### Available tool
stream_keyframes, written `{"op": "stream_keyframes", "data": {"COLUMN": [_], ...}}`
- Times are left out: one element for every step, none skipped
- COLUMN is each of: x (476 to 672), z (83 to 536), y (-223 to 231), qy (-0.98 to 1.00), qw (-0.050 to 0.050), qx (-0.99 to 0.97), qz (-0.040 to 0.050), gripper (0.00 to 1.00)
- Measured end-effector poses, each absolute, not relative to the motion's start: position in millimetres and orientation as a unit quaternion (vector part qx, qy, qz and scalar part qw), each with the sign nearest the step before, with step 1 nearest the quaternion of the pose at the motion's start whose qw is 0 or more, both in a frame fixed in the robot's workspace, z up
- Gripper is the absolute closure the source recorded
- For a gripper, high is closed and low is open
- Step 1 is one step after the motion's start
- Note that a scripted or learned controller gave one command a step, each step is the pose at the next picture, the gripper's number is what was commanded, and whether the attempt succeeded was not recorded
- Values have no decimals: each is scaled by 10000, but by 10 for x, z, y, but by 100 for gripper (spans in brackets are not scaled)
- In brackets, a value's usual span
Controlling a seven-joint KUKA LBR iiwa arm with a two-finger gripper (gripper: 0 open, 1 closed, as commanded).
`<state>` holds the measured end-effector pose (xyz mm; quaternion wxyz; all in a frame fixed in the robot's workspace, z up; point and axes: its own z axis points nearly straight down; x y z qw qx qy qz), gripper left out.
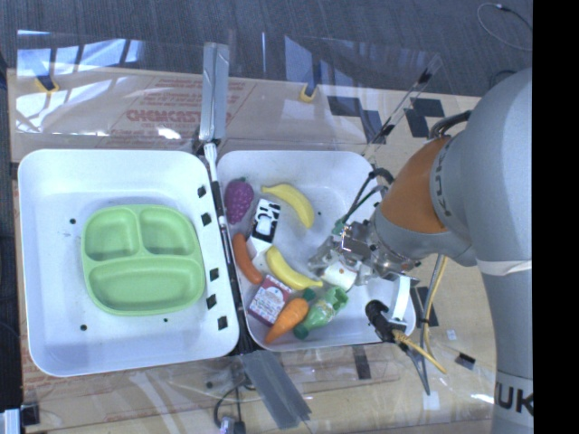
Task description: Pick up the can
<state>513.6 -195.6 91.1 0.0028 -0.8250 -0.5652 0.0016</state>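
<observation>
You are looking at little readable writing: red print is showing faintly through the clear sheet point(145, 107) lying across the upper left of the frame, too blurred to spell out, and white letters, cut off by the frame, are sitting on the arm point(488, 197) at the lower right corner. The can point(264, 221), black and white with a label too small to read, is lying in the right bin point(298, 163), near its left wall, between the purple grapes point(239, 199) and the upper banana point(291, 202). Below it a second banana point(289, 269), a sausage point(247, 259), a red packet point(268, 300), a carrot point(288, 318) and a green bottle point(318, 313) are crowding the bin's lower half. The gripper point(348, 260) is hovering right of centre in that bin, well apart from the can; you cannot tell how it is set or whether it is carrying anything. In the left bin point(45, 269) a green tray point(142, 259) is resting. Grey carpet point(271, 7) is filling the top of the frame.
</observation>
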Motion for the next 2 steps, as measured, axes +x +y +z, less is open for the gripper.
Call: {"op": "stream_keyframes", "data": {"x": [5140, 5708], "z": [1010, 2212], "y": [-1947, -1703], "qy": [-5668, -5555], "qw": [39, 14], "qx": [-8239, -8315], "qz": [16, 9], "gripper": [100, 100]}}
